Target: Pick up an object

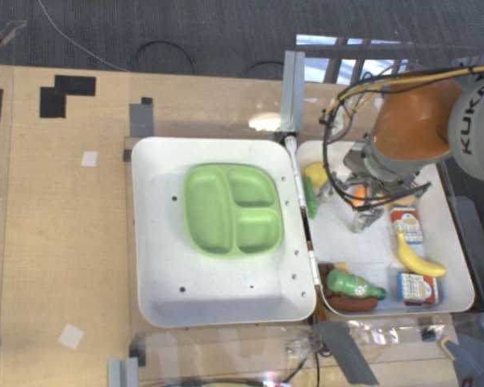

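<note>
The arm's gripper (369, 210) hangs low in the right bin (339, 240), over a small orange object (357, 193) near the back; whether the jaws are open cannot be told, and nothing visibly sits between them. A banana (417, 256), two small cartons (406, 222) and a green bottle (351, 283) crowd nearby. The left bin (157, 289) holds a green divided plate (231, 209).

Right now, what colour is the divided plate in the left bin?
Light green: the divided plate, plain in the camera view.
</note>
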